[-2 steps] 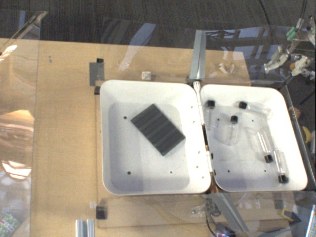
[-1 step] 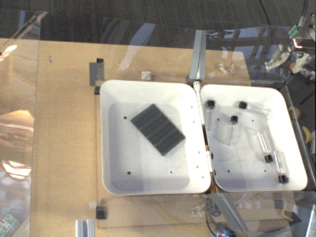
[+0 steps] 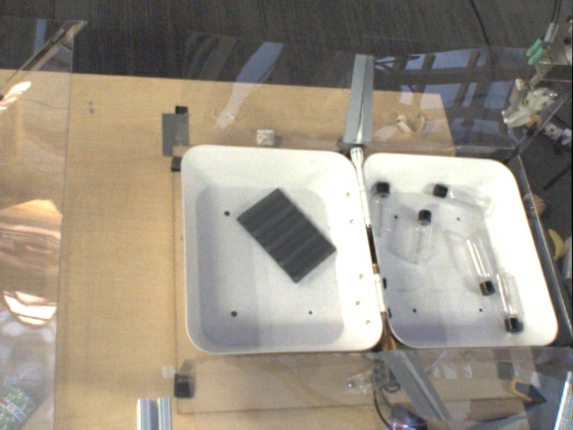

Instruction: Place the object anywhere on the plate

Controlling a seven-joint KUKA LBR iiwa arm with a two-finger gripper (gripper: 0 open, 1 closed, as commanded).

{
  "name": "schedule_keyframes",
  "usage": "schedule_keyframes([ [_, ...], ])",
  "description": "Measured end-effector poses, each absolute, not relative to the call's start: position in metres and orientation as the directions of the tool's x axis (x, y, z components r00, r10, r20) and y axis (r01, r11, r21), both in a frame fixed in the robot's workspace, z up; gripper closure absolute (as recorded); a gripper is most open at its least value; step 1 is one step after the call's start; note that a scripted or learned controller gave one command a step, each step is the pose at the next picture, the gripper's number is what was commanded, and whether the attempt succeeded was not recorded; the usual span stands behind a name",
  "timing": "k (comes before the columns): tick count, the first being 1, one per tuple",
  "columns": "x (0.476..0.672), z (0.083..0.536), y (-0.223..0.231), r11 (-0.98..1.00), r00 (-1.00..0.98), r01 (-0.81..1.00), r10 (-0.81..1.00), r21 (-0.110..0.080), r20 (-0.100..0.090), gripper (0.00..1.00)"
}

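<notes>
Plate (image 3: 286,235) in L bin (image 3: 206,267) — vials (image 3: 421,231) R.

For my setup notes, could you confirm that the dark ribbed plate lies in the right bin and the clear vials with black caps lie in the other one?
Not quite: the camera view shows the dark ribbed plate lying in the left bin. The clear vials with black caps lie in the other one, the right bin.

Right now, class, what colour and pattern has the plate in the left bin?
Dark grey, with parallel ridges: the plate, in the camera view.
</notes>
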State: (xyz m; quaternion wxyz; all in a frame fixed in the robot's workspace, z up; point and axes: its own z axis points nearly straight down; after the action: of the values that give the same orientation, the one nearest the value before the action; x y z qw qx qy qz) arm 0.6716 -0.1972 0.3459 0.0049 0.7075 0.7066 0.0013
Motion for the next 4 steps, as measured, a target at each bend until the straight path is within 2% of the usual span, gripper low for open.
schedule_keyframes([
  [1,0.67,0.347,-0.202,-0.028,0.028,1.0,1.0,0.004,-0.001,1.0],
  [2,0.67,0.328,-0.2,0.024,-0.024,1.0,1.0,0.004,-0.002,1.0],
  [4,0.67,0.325,-0.202,0.044,-0.044,0.999,0.999,0.005,-0.003,1.0],
])
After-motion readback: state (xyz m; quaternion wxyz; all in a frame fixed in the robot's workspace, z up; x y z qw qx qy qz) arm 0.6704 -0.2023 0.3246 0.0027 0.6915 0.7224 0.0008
